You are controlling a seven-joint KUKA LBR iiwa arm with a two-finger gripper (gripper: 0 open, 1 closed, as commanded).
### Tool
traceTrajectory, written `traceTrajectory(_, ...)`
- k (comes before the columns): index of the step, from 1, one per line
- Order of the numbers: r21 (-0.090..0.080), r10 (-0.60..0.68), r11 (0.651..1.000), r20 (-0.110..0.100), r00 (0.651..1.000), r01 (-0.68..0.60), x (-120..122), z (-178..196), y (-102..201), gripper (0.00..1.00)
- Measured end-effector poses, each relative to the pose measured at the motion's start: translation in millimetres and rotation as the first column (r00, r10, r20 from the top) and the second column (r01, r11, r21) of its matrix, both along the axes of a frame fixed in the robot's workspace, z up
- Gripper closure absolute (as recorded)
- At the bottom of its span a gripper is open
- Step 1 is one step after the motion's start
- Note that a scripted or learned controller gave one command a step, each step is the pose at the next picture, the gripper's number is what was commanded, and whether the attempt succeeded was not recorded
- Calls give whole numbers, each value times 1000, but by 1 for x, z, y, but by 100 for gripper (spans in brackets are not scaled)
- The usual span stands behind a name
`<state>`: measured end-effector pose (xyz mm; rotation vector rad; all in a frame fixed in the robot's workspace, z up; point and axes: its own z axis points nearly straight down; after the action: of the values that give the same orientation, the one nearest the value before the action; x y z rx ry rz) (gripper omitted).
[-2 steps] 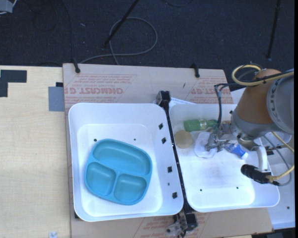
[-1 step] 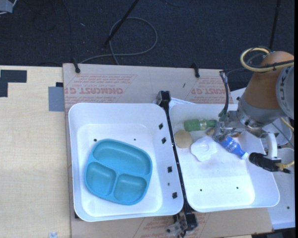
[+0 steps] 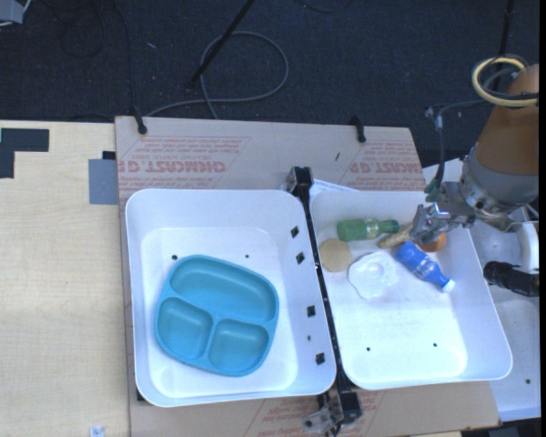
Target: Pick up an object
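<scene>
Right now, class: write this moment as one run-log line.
arm: over right white bin | gripper: beside blue plastic bottle | left bin: blue divided plastic tray | pick: not done

Dark carpeted floor along the far side, black cables looping across it, pale wood worktop with black and grey patches at left, printed cardboard sheet laid flat, possibly a stand leg, even overhead light

Single fixed camera, mounted above the pale wooden bench, looking down at a slant. Near enough to frame both shallow white plastic bins side by side, dark carpeted floor beyond. Grey-and-orange arm entering from right.
</scene>
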<state>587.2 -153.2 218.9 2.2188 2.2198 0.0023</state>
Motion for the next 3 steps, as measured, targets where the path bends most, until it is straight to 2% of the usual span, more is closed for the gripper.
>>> traceTrajectory(1, 1, 1, 1000, -1, 1000, -1, 0, 38, -1, 100)
traceTrajectory(2, 3, 3, 1000, -8, 1000, -3, -5, 24, 49, 100)
traceTrajectory(3, 3, 3, 1000, -8, 1000, -3, -23, 27, 96, 100)
